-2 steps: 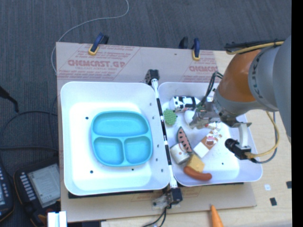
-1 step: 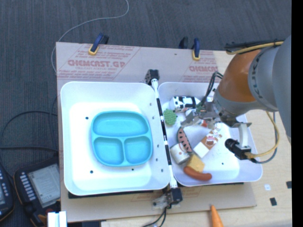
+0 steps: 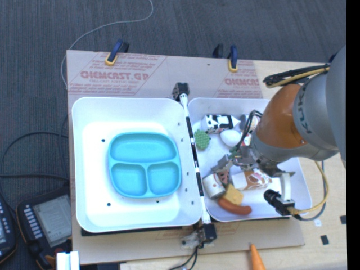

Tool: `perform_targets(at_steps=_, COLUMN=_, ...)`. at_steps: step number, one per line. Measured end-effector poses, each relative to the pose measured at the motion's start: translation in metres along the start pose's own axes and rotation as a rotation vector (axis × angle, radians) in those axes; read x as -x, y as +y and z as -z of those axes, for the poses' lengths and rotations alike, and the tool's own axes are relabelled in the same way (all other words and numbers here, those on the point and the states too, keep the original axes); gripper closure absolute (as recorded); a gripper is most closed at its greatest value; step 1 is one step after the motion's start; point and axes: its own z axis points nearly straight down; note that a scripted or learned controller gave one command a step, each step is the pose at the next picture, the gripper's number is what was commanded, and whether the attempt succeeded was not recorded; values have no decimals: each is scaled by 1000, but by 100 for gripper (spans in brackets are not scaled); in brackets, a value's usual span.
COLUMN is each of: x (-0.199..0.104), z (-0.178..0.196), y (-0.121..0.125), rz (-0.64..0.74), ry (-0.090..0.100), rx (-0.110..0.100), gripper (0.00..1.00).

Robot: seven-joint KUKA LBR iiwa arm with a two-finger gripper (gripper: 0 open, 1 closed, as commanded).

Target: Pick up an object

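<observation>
Over right bin (image 3: 304,198) — arm bent low, claw (image 3: 228,170) among clutter; cannot tell its state.

From my station both bins (image 3: 90,151) read as smooth white plastic, and the blue tray (image 3: 145,165) looks like plastic too, with a soft sheen. The board (image 3: 112,75) under them looks like matt brown cardboard printed in red, on rough dark carpet (image 3: 45,21). I see a glossy orange band (image 3: 281,122) on the smooth grey arm (image 3: 326,106).
</observation>
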Motion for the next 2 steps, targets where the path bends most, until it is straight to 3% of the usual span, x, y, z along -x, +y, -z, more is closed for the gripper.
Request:
perform_targets(at_steps=1, x=0, z=11, y=1, rz=-1, ry=0, rx=3, gripper=100)
perform_targets(at_steps=2, x=-67, z=97, y=-38, rz=2, ry=2, rx=-9, gripper=100)
